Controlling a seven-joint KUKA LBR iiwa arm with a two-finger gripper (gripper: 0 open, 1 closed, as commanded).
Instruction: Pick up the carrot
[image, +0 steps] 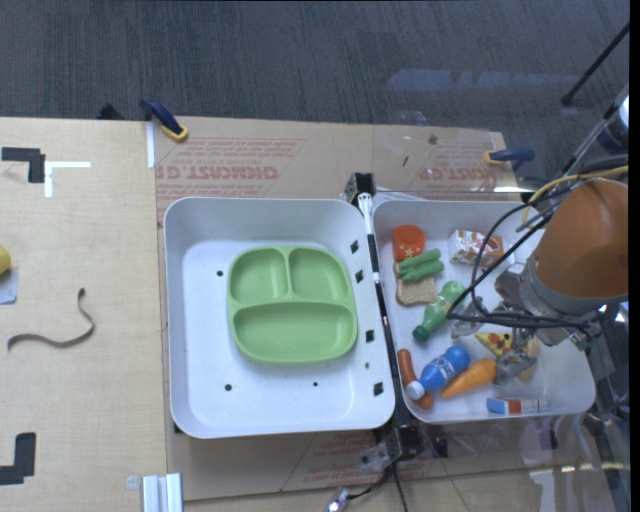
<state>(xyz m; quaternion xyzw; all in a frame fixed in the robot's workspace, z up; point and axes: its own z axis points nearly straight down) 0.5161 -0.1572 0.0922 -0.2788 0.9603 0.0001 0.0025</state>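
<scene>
Arm (590, 240) comes in from the tabletop's right edge, orange band over the right bin (570, 400). Claw (517, 360) is low in that bin, near its front-right corner, tips just beside the carrot's thick end. Can't tell from this angle how far open it is or if it has anything; cables and wrist block the view.

Carrot (470, 377) lies flat on the right bin's floor near the front edge, tilted, tip pointing front-left. It touches the blue bottle (437, 370) on its left side. Nothing shows it lifted.

Rest of right bin: red cup (407, 241) toward the back-left corner, green pods (419, 265) just in front of it, bread slice (416, 291) next, green bottle (440, 310) slanted mid-bin, hot dog (408, 372) along the left wall near the front. Wrapped snack (473, 243) near the back, a yellow piece (491, 342) just behind the carrot, a small tube (517, 405) flat against the front wall.

Left bin (190, 330) carries a green divided plate (293, 304), roughly centred.

Bare tabletop, left side: a thin curved cord (60, 335), black tape marks (25, 160), blue clamps (163, 117) along the back edge of the cardboard.
</scene>
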